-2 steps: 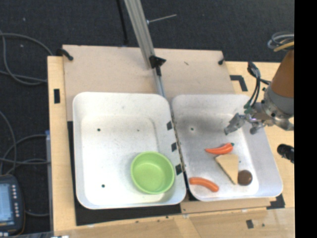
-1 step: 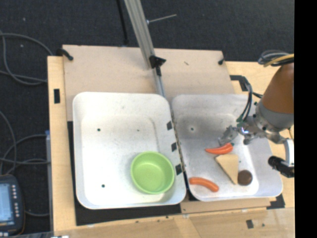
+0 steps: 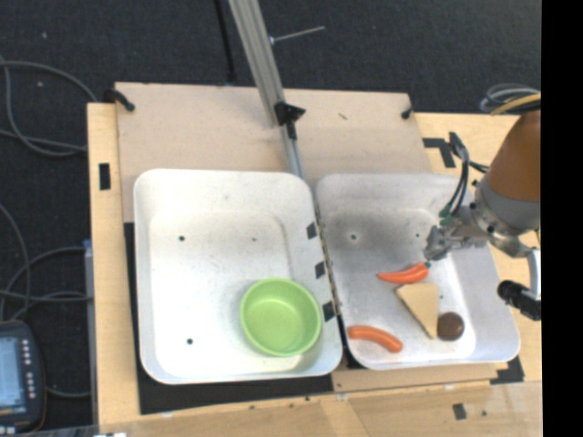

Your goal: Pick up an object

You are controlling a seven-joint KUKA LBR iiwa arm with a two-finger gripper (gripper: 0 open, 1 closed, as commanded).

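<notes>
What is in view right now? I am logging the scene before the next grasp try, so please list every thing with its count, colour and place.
bins: two, white, side by side on the bench
bowl: one, green, near corner of the left bin
carrots: two, orange; one mid right bin by the gripper, the other at that bin's near edge
wedge: one, tan, right bin, between the carrots
ball: one, dark brown, right bin, beside the wedge
rail: one, grey metal, slanting from the top down to the bins
arm: one, grey with orange band, at right
gripper: one, over the right bin, just above the upper carrot
</notes>
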